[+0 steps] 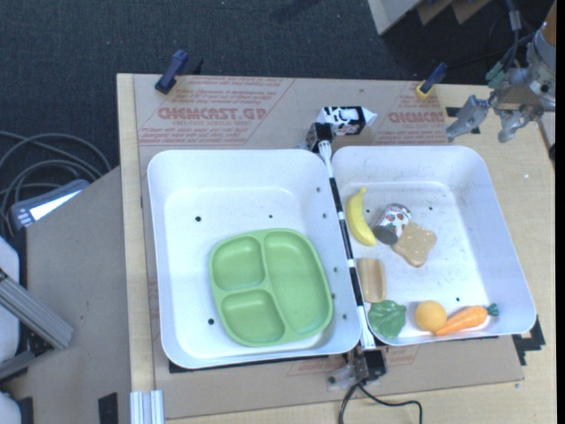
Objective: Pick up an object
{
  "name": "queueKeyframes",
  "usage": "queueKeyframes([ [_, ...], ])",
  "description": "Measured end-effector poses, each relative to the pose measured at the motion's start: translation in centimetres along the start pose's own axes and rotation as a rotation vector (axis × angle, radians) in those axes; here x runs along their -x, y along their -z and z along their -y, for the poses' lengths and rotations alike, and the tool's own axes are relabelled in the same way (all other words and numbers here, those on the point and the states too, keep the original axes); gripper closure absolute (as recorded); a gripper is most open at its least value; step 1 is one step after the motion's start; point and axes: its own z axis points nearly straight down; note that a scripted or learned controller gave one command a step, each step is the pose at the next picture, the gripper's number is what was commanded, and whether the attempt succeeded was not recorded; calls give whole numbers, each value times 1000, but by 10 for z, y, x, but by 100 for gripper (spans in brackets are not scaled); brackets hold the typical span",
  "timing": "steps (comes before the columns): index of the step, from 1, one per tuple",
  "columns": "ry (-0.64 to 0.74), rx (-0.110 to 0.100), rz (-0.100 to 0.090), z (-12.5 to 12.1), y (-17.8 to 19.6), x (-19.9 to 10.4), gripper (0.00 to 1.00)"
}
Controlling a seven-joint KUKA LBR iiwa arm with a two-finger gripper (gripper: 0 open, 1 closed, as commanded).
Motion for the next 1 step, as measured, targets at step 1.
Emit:
queueKeyframes([
  [1,0,-2,-1,13,-123,-22,0],
])
